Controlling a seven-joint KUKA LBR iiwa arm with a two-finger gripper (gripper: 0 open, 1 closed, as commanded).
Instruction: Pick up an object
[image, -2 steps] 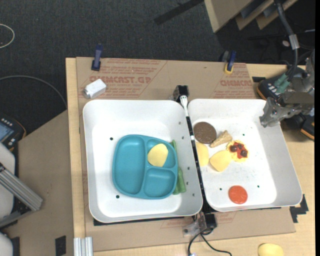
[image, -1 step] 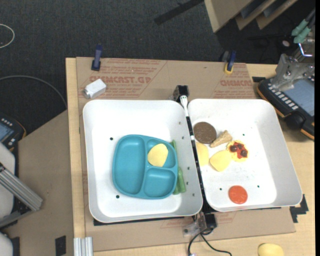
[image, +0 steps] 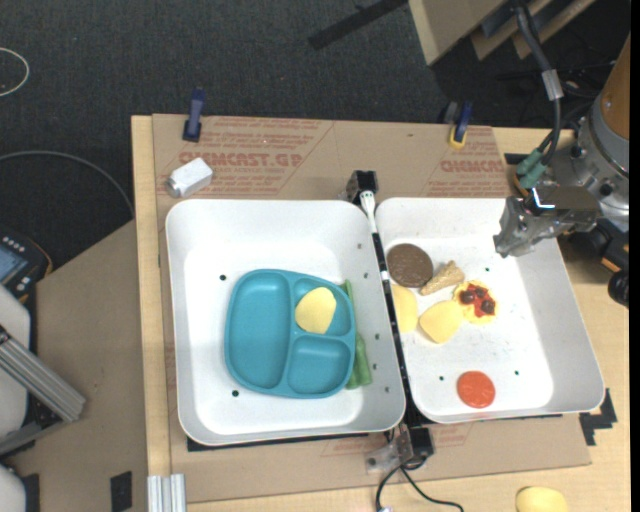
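The grey two-finger gripper (image: 508, 243), grip state unreadable, hovers over the right white bin (image: 560, 330); round brown cookie (image: 409, 265) lies just leftward, likely target.

— What sort of place is this?
— A robotics lab: brown cardboard sheet (image: 300, 150) clamped to the tabletop (image: 100, 330), loose black cables (image: 530, 45) at one o'clock, aluminium framing bar (image: 40, 385) at eight o'clock.
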